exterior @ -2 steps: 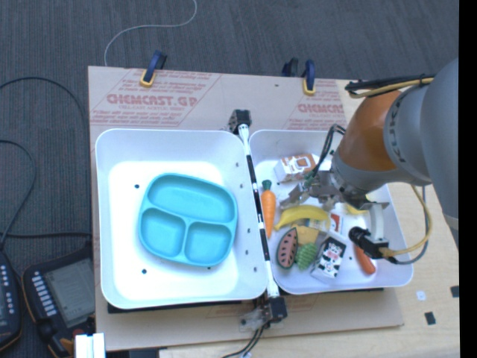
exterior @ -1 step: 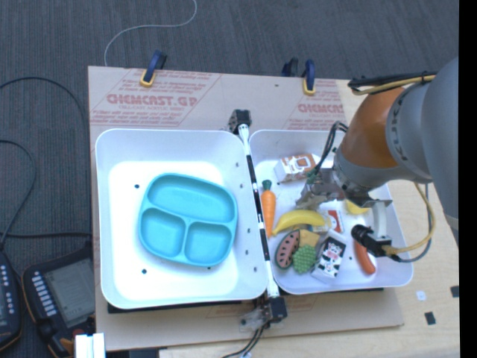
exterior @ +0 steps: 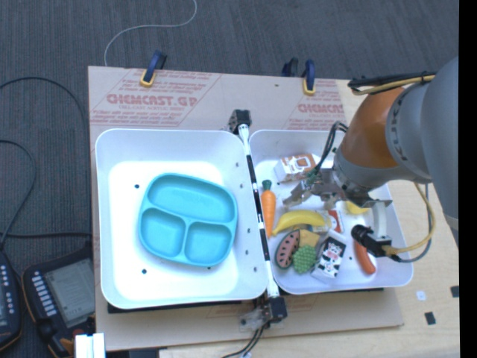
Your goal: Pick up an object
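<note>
Camera view: tool (exterior: 307, 191) hanging above curved yellow banana (exterior: 302, 220), carrot (exterior: 267, 202) lying left; tool's open/closed state unclear.

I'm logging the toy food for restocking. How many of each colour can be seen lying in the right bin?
Orange: 2, carrot, sausage
Yellow: 1, banana
Green: 1, broccoli
Red: 1, watermelon slice
White cartons: 2, milk carton, snack box
Total: 7
</note>
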You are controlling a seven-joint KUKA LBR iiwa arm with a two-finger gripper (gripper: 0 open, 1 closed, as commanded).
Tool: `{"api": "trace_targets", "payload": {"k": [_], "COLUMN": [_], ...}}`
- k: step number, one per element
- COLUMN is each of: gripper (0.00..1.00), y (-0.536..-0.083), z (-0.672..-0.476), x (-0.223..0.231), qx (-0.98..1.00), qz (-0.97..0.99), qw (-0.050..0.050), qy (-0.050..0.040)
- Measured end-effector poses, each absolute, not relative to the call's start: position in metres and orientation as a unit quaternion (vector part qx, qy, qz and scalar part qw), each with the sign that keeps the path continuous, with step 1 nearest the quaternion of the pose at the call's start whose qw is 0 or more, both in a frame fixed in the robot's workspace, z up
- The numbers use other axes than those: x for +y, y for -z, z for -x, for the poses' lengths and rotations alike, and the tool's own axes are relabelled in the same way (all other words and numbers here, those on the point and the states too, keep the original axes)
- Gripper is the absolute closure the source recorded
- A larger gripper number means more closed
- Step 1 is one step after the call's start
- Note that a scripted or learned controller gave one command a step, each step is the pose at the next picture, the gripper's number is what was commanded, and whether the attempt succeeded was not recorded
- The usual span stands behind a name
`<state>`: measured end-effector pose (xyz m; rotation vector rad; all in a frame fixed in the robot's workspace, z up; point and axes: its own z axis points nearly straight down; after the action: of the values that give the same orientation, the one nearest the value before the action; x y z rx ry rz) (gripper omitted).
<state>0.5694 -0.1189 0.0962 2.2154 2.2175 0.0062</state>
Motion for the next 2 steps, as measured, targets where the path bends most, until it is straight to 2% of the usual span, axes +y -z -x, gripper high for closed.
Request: {"api": "trace_targets", "payload": {"k": [1,2], "gripper": [0.00,1.00], "y": [-0.0883,-0.0969], "z": [-0.5350,-0.5354], "x": [-0.1081,-0.1080], "qx": [0.707,0.707], "qz": [-0.708,-0.707], "qw": [0.008,0.007], "qy": [-0.0036,-0.0028]}}
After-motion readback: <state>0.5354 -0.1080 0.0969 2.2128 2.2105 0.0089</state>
